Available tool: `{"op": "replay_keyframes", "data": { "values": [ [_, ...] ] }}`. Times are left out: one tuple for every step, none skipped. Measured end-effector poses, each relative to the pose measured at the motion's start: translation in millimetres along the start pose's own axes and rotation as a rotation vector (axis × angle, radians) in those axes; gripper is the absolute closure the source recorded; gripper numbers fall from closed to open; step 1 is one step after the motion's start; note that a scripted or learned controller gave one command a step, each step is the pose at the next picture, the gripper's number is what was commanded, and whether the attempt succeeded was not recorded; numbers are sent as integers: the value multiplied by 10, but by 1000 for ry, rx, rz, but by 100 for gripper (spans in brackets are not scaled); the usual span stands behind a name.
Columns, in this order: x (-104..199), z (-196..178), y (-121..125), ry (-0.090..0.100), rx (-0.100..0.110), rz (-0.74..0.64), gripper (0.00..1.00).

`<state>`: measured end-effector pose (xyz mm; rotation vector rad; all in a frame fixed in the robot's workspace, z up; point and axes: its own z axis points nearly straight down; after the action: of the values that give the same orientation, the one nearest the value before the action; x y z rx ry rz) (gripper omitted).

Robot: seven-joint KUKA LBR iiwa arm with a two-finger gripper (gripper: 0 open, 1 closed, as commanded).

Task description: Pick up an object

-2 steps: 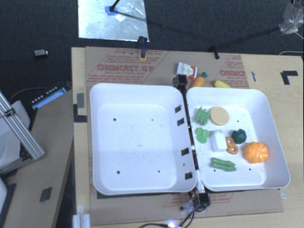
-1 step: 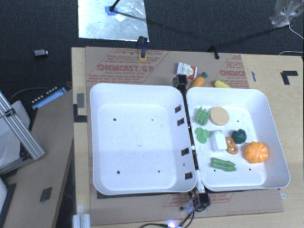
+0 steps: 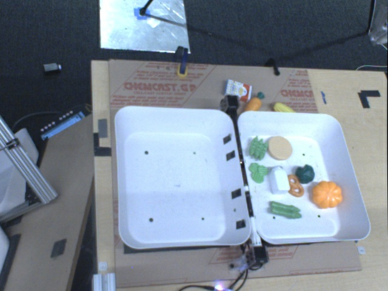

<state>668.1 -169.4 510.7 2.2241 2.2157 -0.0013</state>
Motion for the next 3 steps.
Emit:
{"op": "replay_keyframes", "data": {
  "values": [
    [473, -276, -370, 2, -6, -11, 100],
    [-248, -233, 8, -1, -2, 0, 100],
    [326, -253, -269, 3, -1, -11, 100]
  ]
}}
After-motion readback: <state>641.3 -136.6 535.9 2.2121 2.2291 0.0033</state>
